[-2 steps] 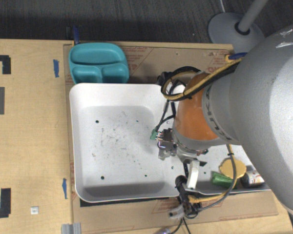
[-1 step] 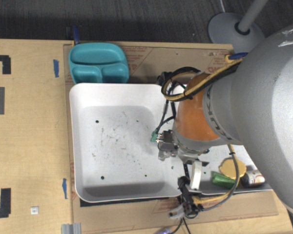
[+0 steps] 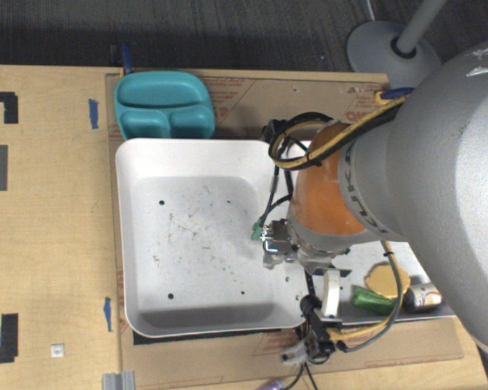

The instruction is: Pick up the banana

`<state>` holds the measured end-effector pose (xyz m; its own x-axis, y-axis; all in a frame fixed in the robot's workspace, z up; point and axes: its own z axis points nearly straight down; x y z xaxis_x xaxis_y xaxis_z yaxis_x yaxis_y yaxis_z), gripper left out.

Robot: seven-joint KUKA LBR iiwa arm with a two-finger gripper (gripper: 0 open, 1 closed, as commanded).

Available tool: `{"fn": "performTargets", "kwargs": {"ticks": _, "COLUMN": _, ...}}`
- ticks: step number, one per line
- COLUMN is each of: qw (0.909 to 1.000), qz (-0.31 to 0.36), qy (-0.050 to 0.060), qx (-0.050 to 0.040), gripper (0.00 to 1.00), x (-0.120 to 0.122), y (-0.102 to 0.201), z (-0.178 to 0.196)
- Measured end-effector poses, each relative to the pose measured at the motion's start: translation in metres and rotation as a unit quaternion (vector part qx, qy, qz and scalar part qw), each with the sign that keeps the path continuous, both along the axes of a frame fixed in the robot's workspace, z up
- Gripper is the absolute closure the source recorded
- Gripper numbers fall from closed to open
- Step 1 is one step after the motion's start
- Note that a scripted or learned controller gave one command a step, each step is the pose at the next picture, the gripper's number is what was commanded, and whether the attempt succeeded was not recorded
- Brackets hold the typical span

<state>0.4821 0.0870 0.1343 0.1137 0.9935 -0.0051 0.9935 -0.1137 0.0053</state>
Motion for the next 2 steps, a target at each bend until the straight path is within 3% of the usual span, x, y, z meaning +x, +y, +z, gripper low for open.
{"fn": "performTargets", "kwargs": {"ticks": 2, "qw": 1.0000, "qz": 0.005, "qy": 0.000, "qx": -0.0003, "gripper": 1.00, "x": 0.0000, "y": 0.0002, "z": -0.0002}}
